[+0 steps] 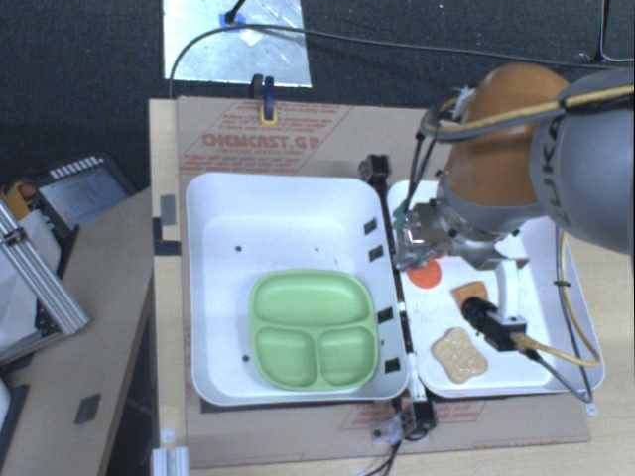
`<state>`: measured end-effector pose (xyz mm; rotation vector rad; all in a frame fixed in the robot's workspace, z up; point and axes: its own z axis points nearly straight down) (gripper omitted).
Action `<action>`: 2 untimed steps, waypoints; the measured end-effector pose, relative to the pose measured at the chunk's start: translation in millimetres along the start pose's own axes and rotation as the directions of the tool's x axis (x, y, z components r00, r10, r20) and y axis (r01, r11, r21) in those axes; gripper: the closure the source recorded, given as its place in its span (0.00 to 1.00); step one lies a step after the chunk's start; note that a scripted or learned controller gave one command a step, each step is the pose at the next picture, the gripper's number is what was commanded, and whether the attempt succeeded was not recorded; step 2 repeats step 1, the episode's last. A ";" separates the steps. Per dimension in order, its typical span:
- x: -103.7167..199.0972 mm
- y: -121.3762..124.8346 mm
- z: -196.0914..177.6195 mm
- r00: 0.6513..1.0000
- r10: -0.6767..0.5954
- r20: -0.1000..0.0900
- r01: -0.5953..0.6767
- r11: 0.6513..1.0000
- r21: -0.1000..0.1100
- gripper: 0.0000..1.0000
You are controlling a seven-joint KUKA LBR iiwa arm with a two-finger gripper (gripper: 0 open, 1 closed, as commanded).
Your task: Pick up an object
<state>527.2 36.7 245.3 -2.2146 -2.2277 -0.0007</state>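
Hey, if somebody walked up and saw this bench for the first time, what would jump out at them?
Probably the arm's big orange band, looming over the right bin, with the end effector low by that bin's left wall. Next, the pale green divided plate in the left bin. Then the small items in the right bin: an orange-red disc, a tan cracker-like piece and a small brown piece.

We look down at a slant from one fixed camera above the desk, near enough that both bins fill the middle: left bin, right bin beside it.
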 end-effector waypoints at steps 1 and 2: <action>46.8 -8.9 2.2 1.000 -0.001 0.000 0.001 1.000 0.000 1.00; 46.8 -8.9 2.2 1.000 -0.001 0.000 0.001 1.000 0.000 1.00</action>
